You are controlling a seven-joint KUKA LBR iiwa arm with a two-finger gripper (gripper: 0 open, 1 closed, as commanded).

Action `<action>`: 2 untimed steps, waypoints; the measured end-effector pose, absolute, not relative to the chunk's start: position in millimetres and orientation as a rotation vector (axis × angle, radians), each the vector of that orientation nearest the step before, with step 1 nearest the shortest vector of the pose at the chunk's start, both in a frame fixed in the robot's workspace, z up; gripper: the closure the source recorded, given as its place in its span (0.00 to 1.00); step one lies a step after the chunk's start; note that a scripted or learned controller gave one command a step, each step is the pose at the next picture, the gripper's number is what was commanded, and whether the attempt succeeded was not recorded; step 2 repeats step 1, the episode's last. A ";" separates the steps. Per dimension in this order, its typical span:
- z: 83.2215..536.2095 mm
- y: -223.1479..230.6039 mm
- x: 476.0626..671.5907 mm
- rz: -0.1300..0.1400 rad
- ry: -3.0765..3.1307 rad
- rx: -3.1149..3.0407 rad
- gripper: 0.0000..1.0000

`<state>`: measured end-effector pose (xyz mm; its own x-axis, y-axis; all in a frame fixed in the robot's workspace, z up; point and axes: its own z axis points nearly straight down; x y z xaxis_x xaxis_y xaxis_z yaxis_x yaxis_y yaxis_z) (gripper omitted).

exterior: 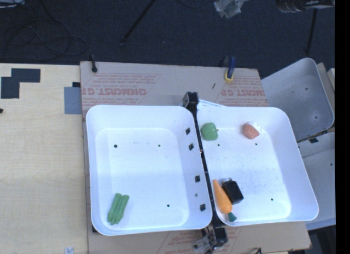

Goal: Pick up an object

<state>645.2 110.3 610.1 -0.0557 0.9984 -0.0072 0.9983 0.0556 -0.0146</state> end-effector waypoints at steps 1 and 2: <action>609.7 109.7 645.2 0.026 -2.278 -2.155 0.00; 609.7 109.7 645.2 0.026 -2.278 -2.155 0.00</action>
